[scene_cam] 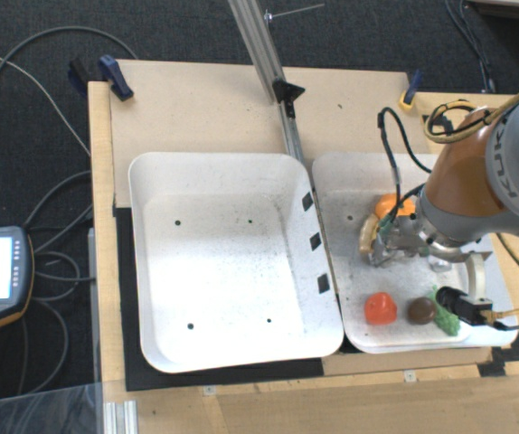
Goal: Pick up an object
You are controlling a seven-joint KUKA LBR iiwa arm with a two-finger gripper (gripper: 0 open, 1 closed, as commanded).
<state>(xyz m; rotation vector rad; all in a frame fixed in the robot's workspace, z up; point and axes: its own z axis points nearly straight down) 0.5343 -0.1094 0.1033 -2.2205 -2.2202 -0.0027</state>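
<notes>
Camera view: gripper (379, 251) low in right bin (350, 174), beside an orange item (395, 208) and a pale item (368, 233); finger state cannot be told. Red object (381, 308), brown object (421, 311), green object (447, 315) along near edge. Left bin (151, 174).

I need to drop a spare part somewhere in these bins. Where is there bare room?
The left shallow white bin has a bare floor from wall to wall. The right shallow white bin is crowded: the end effector hangs over an orange object, with a red round object, brown lump and green piece along its near edge.
</notes>
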